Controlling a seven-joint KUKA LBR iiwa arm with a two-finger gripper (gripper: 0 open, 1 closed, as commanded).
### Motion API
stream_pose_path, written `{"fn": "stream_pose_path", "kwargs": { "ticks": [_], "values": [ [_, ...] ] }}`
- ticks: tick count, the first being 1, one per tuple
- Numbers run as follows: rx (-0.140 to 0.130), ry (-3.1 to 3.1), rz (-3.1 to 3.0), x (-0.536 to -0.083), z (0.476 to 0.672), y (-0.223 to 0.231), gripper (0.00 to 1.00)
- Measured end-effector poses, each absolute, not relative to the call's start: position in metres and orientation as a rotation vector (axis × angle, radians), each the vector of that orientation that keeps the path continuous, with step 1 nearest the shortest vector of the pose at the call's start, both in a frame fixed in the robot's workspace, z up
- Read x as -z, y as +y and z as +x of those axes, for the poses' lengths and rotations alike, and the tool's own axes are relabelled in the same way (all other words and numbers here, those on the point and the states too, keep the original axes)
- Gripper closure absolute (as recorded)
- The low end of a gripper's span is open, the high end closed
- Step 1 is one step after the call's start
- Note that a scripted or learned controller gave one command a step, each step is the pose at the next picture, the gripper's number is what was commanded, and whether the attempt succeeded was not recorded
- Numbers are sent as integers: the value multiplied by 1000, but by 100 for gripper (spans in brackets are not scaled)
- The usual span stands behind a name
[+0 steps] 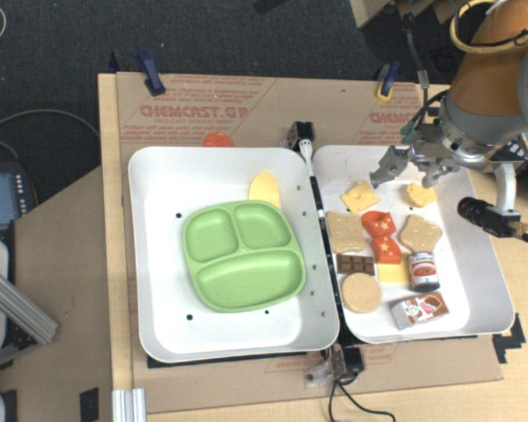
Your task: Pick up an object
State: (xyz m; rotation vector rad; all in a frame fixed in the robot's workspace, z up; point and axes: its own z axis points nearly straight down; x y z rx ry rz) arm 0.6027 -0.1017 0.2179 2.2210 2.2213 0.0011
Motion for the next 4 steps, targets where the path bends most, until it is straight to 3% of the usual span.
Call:
{"fn": "stream_pose_path", "kwargs": {
  "ticks": [1, 2, 3, 4],
  "values": [
    [5, 2227, 2222, -163, 614, -97, 0],
    [-10, 2208, 2209, -88, 569, -95, 0],
    [-17, 2198, 2205, -104, 573, -97, 100],
    [-12, 2199, 2208, -102, 572, -97, 0]
  ]
}}
